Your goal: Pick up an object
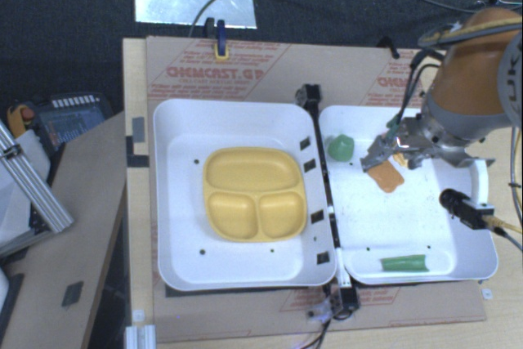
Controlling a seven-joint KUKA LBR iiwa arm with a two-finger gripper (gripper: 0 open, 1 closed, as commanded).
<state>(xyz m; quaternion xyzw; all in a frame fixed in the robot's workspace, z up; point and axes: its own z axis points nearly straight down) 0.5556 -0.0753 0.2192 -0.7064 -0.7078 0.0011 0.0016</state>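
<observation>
Left bin [176, 200]: holds a yellow sectioned tray [252, 194] lying flat near its middle, apparently set aside here as a place to receive objects, well apart from the gripper.

Right bin [478, 253]: carries the loose objects, spread out so that each can be approached singly. Green rounded piece [340, 147] near the inner wall at the far end; orange block [385, 176] just beside it toward the middle; green flat bar [404, 262] alone by the near rim.

Gripper [391, 153]: lowered from the right over the far part of the right bin, tip directly at the orange block and seemingly touching its upper edge. Jaws' state: cannot tell, since the wrist hides the gap. Block lying tilted on the bin floor, not visibly gripped. Likely step: descent upon the orange block as the chosen object; lift not yet done.
</observation>
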